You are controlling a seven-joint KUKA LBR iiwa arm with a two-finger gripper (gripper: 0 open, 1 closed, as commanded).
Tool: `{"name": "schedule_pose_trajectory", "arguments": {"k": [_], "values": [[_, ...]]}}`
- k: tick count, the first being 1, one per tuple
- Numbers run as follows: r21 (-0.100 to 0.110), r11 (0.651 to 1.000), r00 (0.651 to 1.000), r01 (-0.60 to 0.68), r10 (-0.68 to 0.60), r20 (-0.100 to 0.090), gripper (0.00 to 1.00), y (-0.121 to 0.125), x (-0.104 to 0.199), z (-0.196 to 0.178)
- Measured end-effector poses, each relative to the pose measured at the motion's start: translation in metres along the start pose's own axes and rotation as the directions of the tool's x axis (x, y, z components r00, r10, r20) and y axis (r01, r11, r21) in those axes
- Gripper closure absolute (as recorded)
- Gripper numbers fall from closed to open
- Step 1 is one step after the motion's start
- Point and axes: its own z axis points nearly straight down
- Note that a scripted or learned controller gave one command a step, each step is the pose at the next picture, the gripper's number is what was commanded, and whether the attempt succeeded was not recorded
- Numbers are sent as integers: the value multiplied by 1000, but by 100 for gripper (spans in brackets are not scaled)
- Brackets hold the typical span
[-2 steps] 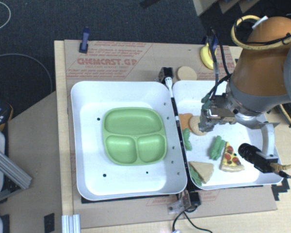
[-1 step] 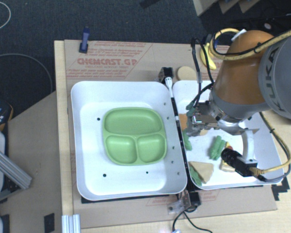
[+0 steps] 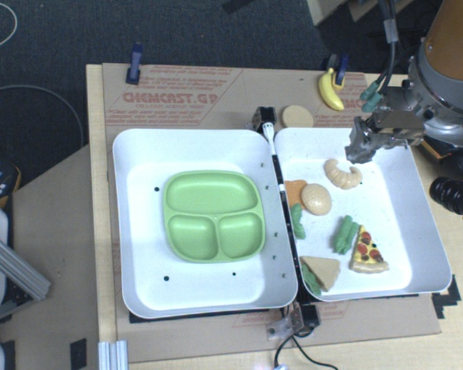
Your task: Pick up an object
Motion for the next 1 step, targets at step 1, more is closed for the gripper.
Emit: {"name": "schedule_pose_trajectory", "arguments": {"k": [1], "values": [[28, 1000, 1000, 0, 0, 2, 100, -3, 33, 86]]}}
